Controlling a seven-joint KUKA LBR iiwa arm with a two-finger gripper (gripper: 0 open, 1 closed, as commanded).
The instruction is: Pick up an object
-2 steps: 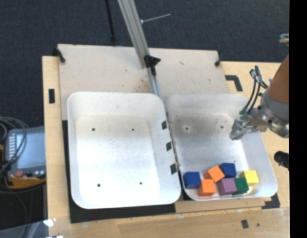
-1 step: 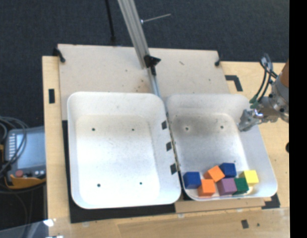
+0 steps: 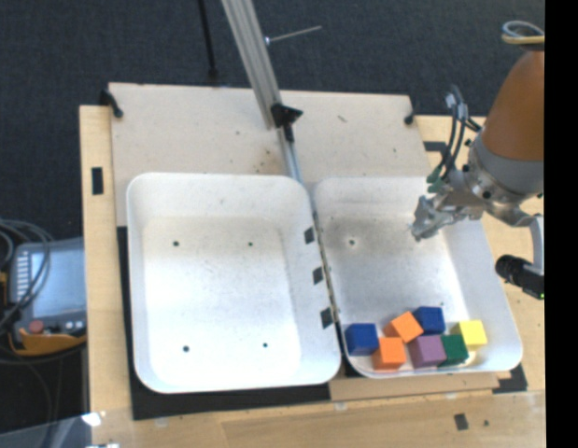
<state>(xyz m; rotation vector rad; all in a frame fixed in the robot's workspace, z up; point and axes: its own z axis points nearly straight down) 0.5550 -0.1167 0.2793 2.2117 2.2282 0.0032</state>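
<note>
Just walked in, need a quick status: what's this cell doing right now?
A KUKA arm reaches in from the right with its end effector over the upper part of the right bin, apart from the blocks. I can't tell whether it holds anything. The blocks sit clustered at that bin's near edge: two blue, two orange, a purple, a green and a yellow. The left bin sits beside it. No pick looks made yet.

Pale wooden bench [image 3: 260, 119] bearing two white bins, left [image 3: 223, 278] and right [image 3: 382, 250], side by side.
</note>
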